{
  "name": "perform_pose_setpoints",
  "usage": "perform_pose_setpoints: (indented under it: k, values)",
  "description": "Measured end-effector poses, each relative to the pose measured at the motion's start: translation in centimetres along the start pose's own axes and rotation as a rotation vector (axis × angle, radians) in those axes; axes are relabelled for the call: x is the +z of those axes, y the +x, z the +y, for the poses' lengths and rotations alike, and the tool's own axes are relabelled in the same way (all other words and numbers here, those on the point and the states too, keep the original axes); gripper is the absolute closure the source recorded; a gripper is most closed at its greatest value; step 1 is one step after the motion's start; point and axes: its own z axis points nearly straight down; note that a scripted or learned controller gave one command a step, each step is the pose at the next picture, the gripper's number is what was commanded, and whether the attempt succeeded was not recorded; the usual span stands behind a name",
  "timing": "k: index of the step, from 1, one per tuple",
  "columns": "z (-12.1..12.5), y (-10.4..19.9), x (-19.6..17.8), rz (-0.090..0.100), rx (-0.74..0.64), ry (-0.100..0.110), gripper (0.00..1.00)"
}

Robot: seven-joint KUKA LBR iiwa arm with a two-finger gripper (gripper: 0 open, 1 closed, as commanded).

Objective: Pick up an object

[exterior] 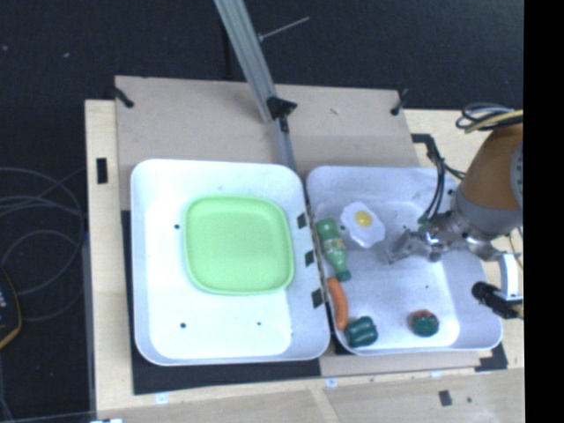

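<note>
Jaw state unclear; gripper hovers over right bin's bare middle, beside fried egg.

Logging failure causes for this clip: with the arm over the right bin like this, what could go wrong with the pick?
The gripper hovers over bare bin floor right of the fried egg, so closing here would likely catch nothing. The egg looks flat and may slip from the fingers. The carrot and green bottle lie against the right bin wall, leaving little finger room.
</note>
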Motion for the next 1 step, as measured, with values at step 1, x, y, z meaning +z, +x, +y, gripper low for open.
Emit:
perform_pose_setpoints:
  k: [1]
  values:
    - [0.15,-0.08,-1.34,-0.001,0.000,-0.006,1.00]
